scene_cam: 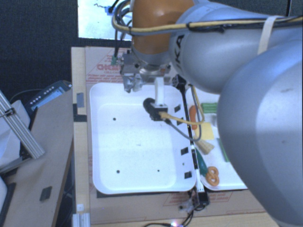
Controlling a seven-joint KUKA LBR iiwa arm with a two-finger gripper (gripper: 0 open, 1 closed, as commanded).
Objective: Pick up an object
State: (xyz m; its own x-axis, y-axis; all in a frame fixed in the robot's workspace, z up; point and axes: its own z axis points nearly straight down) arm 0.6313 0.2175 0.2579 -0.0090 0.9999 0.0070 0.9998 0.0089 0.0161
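My gripper [132,82] hangs from the orange-banded wrist over the far rim of the left white bin [109,174], near its back middle. I see nothing under it but bare white floor. Small things lie in the right bin [227,183], mostly hidden by the arm: an orange piece [193,114], a green strip [209,108], a yellow brush-like thing [206,137], a green-handled tool [200,164] and orange scissor loops [212,176].
The grey arm covers most of the right bin and the right side of the view. A cardboard sheet [102,67] lies under the bins. To the left stand a metal rail [21,131] and a grey device [49,93].
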